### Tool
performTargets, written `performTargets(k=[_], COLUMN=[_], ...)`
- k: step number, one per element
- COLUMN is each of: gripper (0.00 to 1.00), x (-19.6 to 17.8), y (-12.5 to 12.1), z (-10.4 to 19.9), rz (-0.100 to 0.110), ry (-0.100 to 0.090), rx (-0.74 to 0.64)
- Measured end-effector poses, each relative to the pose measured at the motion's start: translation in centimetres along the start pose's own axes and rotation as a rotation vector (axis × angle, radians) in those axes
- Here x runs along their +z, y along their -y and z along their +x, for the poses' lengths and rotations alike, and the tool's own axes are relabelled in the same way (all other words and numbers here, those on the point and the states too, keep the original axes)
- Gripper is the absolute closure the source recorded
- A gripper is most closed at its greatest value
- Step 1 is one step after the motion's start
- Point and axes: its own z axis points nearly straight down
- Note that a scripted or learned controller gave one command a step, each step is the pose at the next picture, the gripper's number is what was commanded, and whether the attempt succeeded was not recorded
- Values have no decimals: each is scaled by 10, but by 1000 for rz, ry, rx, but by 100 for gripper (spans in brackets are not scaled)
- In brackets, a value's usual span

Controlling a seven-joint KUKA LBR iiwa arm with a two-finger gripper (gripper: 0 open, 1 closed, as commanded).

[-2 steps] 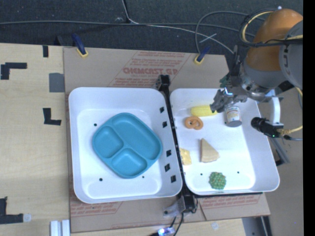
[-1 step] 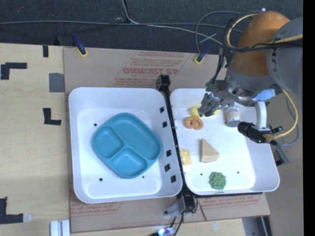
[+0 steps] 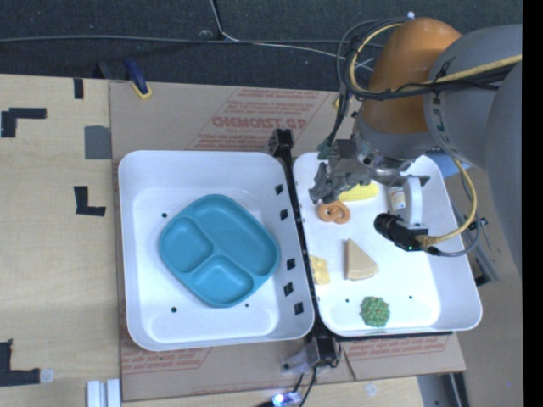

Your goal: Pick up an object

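Observation:
My gripper (image 3: 328, 192) hangs low over the back left part of the right bin (image 3: 454, 312). Just in front of it lies a small brown doughnut (image 3: 333, 213), very close to the gripper's tip. A yellow piece (image 3: 362, 193) pokes out from under the wrist on the right. Toward the front of the bin lie a pale cheese wedge (image 3: 360, 261), a small yellow chunk (image 3: 318, 270) by the left wall, and a green broccoli floret (image 3: 374, 310).
The left bin (image 3: 144, 312) holds a blue divided plate (image 3: 219, 249). A black divider with clips (image 3: 293, 227) runs between the bins. The arm's grey body and cables (image 3: 424, 227) cover the right bin's back right side.

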Motion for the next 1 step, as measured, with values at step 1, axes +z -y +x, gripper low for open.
performTargets(k=[1], gripper=[100], x=[0], y=[16], z=[60], rz=[2], ry=[1], rx=[0])
